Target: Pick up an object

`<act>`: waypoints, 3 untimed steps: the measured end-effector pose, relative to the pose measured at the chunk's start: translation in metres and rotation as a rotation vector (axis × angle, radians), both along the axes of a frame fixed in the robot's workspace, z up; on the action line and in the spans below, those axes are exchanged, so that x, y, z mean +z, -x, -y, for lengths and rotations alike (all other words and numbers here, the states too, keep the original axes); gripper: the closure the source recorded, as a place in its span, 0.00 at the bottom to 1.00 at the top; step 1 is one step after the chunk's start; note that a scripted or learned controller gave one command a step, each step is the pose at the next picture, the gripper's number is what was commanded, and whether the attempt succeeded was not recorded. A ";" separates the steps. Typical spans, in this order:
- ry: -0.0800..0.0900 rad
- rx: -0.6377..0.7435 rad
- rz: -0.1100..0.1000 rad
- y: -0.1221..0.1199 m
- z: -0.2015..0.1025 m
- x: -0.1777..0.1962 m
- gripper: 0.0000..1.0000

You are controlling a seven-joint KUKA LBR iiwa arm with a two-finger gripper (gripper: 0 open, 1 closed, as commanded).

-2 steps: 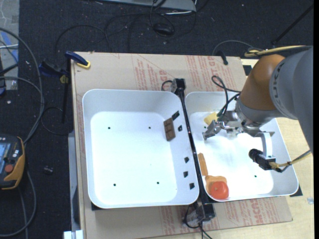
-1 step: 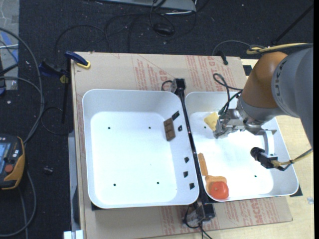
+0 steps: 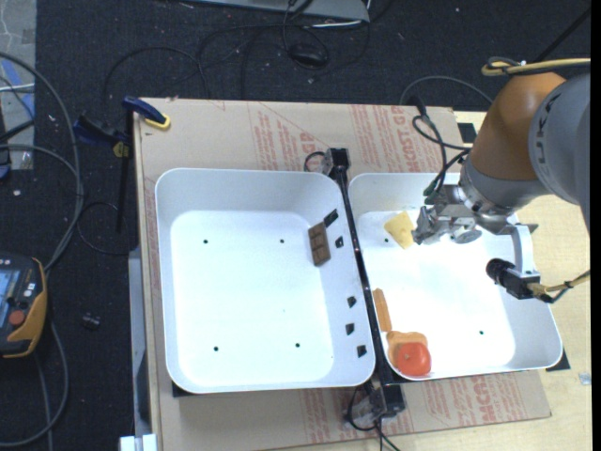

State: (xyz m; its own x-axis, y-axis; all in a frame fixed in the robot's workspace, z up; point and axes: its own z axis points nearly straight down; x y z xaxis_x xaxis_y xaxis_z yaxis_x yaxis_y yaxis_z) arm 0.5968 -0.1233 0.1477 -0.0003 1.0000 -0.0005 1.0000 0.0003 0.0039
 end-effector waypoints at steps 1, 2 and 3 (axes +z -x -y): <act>0.000 0.001 0.001 -0.002 -0.009 0.058 1.00; 0.000 0.000 -0.001 -0.003 -0.009 0.096 1.00; -0.002 0.005 -0.004 -0.001 -0.070 0.088 1.00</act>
